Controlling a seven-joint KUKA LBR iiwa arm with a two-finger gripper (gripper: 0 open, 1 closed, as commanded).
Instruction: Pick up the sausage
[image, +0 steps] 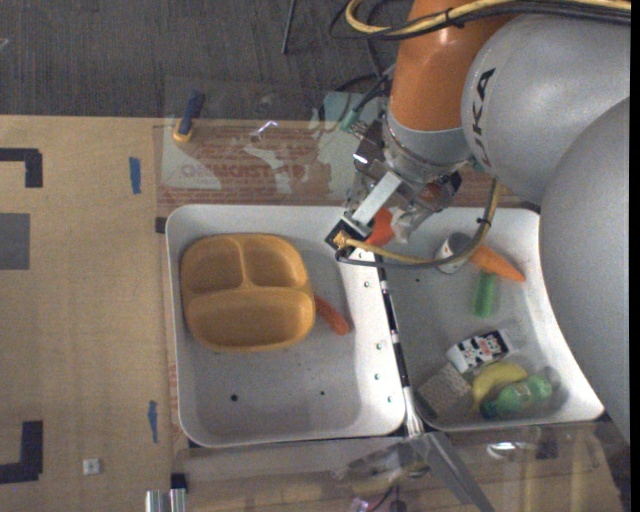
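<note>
The sausage (333, 317) lies below and left of the gripper (378, 230), slanting down-right beside the plate (245, 290); I cannot tell whether the gripper is spread or closed.

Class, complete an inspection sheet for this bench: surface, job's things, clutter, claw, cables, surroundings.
Surface: left bin and right bin, side by side.
Job's things: sausage in the left bin, against the divided plate's right edge.
Clutter: carrot, banana, green pieces and cow-patterned item in the right bin.
Claw: claw above the wall between the bins; grip cannot be judged.
Cables: yellow cable hangs over the right bin.
Surroundings: tan bench with blue tape marks; dark floor beyond.
</note>
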